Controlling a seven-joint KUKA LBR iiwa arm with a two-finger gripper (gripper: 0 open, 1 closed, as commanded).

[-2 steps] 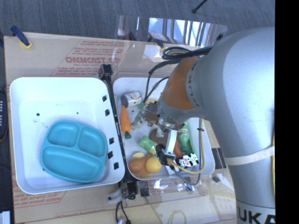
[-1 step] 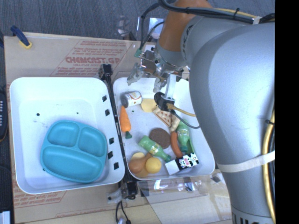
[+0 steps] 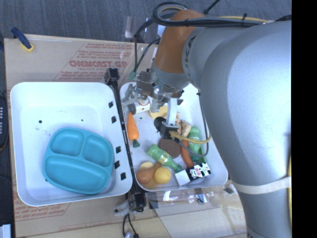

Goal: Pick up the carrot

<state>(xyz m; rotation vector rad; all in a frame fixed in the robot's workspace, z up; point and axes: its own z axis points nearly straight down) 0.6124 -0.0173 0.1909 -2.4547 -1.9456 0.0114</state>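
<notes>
The gripper (image 3: 132, 99) hangs low over the right bin's (image 3: 214, 158) far left corner, fingers slightly apart with nothing between them. The carrot (image 3: 132, 128) lies just below it, along that bin's left wall. Farther in sit a green bottle (image 3: 162, 156), a lemon (image 3: 162, 175), a brown disc (image 3: 169, 146) and a cow-print block (image 3: 199, 172). The left bin (image 3: 29, 108) holds 1 blue tray (image 3: 79, 159).

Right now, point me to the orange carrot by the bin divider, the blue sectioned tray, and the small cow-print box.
Orange carrot (image 3: 132, 127), camera view, middle of its body.
Blue sectioned plastic tray (image 3: 79, 160), camera view, central ridge between compartments.
Black-and-white cow-print box (image 3: 199, 171), camera view, its top face.
</notes>
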